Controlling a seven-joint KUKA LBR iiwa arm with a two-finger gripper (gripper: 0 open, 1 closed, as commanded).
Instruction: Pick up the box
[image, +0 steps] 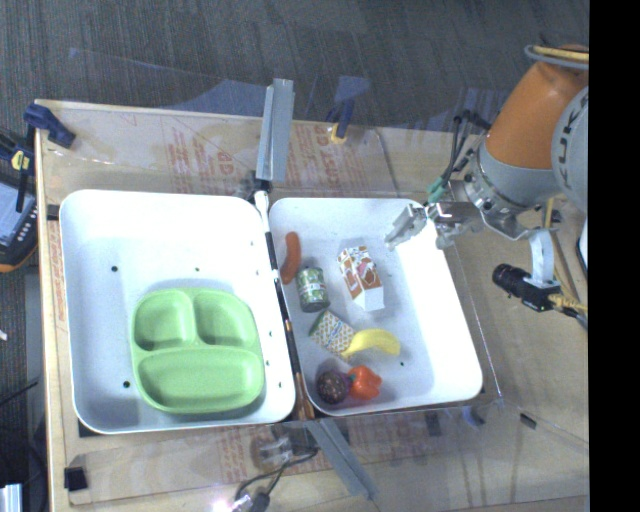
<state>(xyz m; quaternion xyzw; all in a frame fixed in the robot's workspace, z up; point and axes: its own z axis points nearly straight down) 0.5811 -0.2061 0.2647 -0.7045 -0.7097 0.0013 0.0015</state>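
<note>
Box (361, 277): light, stiff carton, likely slick; grip its long sides. Gripper (405, 226) at its two o'clock, jaw state unclear.

The arm (530, 120) is cut off by the right edge.

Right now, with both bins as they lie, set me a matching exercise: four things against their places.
Things:
1. green tray
2. box
3. banana
4. sausage

Places:
A. right bin, against the dividing wall, by the can
B. left bin
C. right bin, middle, left of the gripper
D. right bin, near front, above the tomato

Pairs: 1-B, 2-C, 3-D, 4-A
</note>
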